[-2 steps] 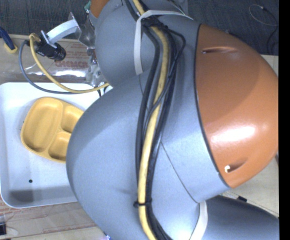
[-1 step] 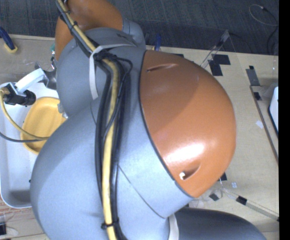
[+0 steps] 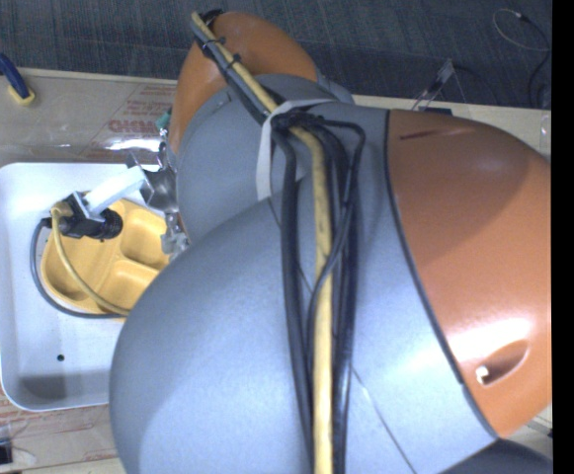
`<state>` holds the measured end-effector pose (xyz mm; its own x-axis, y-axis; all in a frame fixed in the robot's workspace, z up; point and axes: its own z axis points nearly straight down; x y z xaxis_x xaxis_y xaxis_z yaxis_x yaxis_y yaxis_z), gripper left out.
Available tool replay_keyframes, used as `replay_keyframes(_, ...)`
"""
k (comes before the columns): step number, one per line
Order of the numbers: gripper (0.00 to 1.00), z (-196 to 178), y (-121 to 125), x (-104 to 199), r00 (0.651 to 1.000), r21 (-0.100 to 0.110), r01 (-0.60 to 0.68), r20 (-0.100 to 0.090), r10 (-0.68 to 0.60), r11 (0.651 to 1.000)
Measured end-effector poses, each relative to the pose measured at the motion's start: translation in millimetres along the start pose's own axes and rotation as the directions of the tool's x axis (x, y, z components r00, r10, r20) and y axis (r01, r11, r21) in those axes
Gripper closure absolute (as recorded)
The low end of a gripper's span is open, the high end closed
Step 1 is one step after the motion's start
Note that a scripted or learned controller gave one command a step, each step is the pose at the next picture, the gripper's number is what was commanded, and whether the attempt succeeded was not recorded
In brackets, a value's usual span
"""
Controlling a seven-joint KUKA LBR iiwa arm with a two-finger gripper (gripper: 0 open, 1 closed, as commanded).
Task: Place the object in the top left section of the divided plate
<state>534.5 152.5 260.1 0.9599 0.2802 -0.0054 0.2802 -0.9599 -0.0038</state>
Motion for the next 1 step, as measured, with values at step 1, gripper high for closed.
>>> replay_keyframes(1,1.00,17.9,48.7,57.6,1.000,-0.001,-0.030,0.000,0.030,1.000)
